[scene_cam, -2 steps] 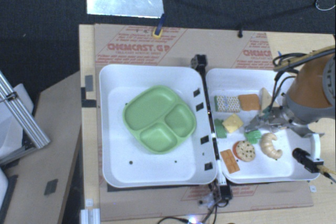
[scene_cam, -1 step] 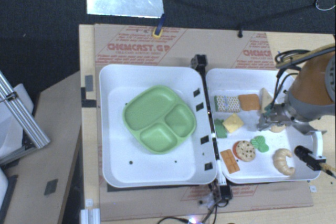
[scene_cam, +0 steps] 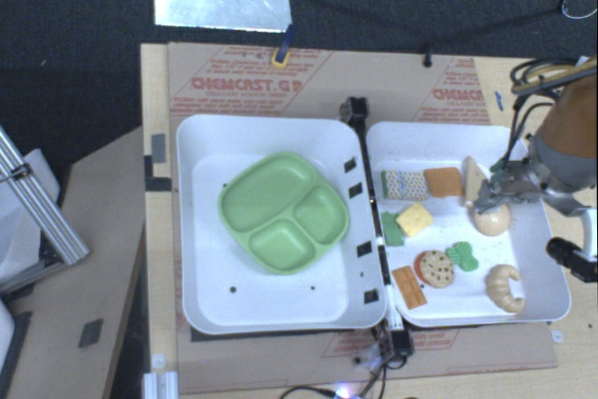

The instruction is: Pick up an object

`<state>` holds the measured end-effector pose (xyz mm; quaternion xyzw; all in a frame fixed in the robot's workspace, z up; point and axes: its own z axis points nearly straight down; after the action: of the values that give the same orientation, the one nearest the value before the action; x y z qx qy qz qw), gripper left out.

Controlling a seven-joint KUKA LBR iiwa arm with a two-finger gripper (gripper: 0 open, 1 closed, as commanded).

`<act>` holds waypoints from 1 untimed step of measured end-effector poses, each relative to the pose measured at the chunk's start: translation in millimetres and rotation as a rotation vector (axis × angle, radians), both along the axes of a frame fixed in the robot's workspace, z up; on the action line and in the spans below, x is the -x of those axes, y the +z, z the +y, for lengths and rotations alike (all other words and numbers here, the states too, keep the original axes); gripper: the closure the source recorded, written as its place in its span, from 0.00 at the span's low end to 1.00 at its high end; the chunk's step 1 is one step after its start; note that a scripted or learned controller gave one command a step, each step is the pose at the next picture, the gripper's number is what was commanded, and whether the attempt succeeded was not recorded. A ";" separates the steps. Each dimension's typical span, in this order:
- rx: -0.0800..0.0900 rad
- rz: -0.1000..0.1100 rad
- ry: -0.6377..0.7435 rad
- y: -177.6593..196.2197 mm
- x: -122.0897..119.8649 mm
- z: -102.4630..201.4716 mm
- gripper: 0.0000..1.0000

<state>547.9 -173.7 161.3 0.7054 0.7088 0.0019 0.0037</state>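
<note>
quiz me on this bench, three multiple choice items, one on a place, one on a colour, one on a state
1. Where does the green three-compartment plastic plate lie?
A. left white bin
B. right white bin
C. on the cardboard

2. What colour is the small square block near the bins' divider?
A. blue
B. yellow
C. black

3. How does the round chocolate-chip cookie lie?
A. flat on the bin floor
B. stacked on the plate
C. lifted in the air

Key: 1 A, the plate sits inside the left bin. 2 B, the block is plainly yellow. 3 A, the cookie rests flat in the right bin, beside the tan croissant.
</note>
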 end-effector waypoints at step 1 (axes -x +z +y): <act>0.000 -0.001 0.001 60.9 -9.6 -3.9 1.00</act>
<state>557.6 -177.6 222.2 0.7052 0.7090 0.0021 0.0042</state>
